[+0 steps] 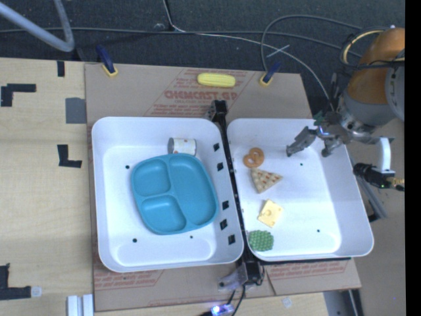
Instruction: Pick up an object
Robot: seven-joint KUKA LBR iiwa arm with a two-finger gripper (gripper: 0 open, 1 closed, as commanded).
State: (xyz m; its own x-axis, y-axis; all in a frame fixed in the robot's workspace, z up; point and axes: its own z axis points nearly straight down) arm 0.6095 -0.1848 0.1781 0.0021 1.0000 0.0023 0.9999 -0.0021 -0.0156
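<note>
Two dark fingers of the tool (pixel 312 143) stand spread wide, holding nothing, over the upper right of the right white bin (pixel 342 206). Below-left lie a brown pretzel (pixel 253 157), tan triangular cracker (pixel 265 180), yellow cheese square (pixel 270 213) and green round piece (pixel 261 241). Bare bin floor separates tool and pretzel.

In the right bin (pixel 342 196) you have four small items lying flat along its left side, each apart from the next — a brown pretzel (pixel 253 157) uppermost, a tan wedge-shaped cracker piece (pixel 265 180) just below it, then a pale yellow square of cheese (pixel 270 213). Lowest, near the bin's bottom-left corner, sits a round green piece (pixel 261 241) with a bumpy surface.
</note>
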